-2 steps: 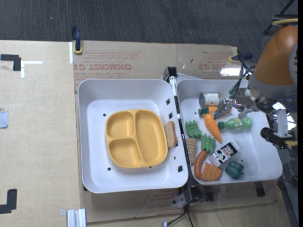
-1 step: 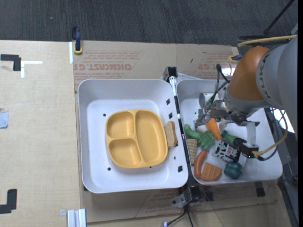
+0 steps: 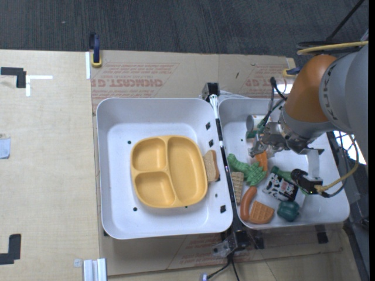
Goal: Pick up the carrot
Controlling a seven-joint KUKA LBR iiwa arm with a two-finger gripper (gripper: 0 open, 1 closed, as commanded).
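We see the jaws [image 3: 259, 147] in the right bin [image 3: 334, 215], apparently grasping the carrot's [image 3: 261, 160] upper end, though we cannot tell for sure. At five o'clock lies a cow-print toy [image 3: 280, 187]; at nine o'clock, the yellow plate [image 3: 168, 171].

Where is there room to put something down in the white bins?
Bare floor rings the yellow divided plate in the left bin, widest along its near and left walls. The right bin is crowded: carrot, green toy and gripper bunch together.
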